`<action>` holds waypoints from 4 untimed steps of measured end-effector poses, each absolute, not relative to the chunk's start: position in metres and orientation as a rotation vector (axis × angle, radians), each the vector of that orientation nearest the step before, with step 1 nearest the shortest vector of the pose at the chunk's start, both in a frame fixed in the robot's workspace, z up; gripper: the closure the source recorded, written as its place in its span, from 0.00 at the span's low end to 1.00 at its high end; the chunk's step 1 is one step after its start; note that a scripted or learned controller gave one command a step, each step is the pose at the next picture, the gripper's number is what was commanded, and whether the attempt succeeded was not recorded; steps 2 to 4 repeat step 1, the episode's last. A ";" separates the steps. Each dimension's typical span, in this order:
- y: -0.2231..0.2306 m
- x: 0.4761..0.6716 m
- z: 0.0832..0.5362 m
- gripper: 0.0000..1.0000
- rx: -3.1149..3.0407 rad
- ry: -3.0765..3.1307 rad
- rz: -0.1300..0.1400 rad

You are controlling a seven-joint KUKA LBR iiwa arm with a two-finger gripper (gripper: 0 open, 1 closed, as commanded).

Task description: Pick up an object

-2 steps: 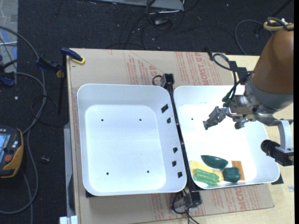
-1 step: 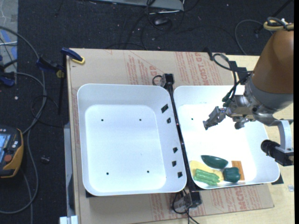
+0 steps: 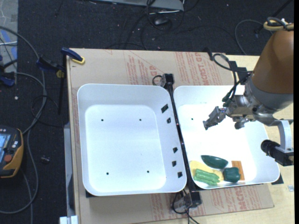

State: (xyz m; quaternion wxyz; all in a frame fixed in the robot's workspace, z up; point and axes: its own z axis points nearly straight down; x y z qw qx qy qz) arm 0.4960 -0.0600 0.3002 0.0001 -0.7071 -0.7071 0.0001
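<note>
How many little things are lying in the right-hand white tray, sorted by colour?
Dark green or teal: 2, an oval piece and a small chunky piece
Light green: 1, a ridged piece
Yellow: 1, a flat piece partly under the green ones
Orange: 1, a small flat piece
Total: 5, all clustered near the front edge of the right bin.

Grey arm (image 3: 275, 73) with orange band entering from 3 o'clock, wrist angled toward 9 o'clock, gripper (image 3: 212, 118) at centre-right, dark jaws pointing down-left, nothing visible between them
</note>
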 end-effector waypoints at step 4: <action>-0.060 0.496 0.300 0.00 -2.221 -2.221 0.000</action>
